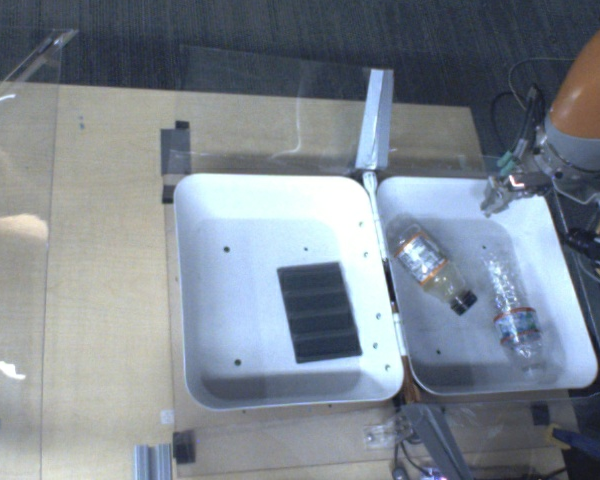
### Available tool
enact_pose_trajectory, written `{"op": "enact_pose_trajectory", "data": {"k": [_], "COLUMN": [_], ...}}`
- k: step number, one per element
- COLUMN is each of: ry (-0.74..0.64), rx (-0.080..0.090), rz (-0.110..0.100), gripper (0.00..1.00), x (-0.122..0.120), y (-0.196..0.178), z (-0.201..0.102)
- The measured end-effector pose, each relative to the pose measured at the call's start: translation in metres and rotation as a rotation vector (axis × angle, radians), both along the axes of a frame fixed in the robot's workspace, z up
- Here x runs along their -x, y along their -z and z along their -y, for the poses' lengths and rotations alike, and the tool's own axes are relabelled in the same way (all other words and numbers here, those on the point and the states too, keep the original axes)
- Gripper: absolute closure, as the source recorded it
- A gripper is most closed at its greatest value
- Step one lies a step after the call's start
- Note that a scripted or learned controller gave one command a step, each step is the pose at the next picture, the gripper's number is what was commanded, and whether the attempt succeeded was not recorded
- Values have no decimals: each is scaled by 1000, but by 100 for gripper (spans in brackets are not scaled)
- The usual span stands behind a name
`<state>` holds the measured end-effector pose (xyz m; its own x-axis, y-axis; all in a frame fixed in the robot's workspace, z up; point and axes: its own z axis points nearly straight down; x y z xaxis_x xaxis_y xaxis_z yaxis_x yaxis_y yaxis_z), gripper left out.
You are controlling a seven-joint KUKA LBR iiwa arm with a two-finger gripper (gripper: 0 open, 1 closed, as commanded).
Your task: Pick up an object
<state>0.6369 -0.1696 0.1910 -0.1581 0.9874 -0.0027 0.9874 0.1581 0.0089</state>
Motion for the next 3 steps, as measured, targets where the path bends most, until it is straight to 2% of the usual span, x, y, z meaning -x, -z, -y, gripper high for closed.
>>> {"op": "enact_pose_trajectory", "data": {"k": [1,2,3], "ry": [0,-76,-79], "rx": [0,1,1], "rz": [-1,1,8], "gripper": [0,0,100], "x": [0,-1,-4], "y": [0,94,82], "z": [0,32,30]}}
